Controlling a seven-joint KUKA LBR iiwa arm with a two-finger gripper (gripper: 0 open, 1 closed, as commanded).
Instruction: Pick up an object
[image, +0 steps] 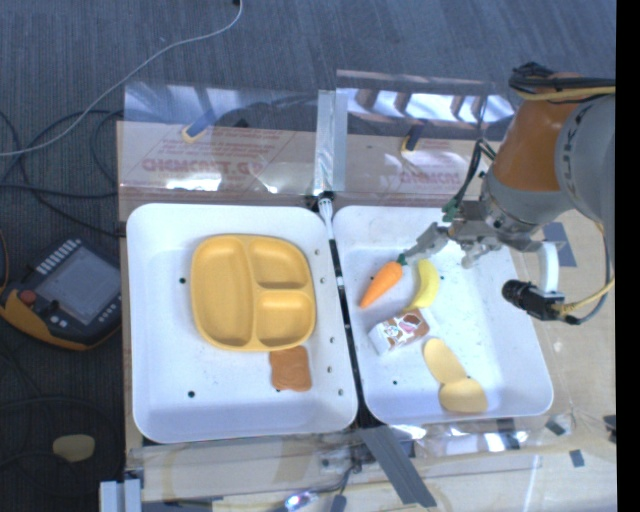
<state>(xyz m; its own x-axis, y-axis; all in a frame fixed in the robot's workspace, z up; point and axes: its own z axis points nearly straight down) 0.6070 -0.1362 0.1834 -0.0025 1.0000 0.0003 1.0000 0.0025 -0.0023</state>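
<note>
Camera view is showing the gripper (447, 240) hanging over the right bin (520, 340), its fingers spread wide with nothing between them, one tip just beside the carrot (380, 284) and banana (427, 283). To grasp well, it is probably best dropping straight over the carrot's thick middle, keeping clear of the banana touching it. The carrot is tapering, smooth orange plastic; the banana is curved and glossy; the small carton (399, 331) is boxy; the pale potato-like pieces (452, 376) are rounded and matte.
</note>
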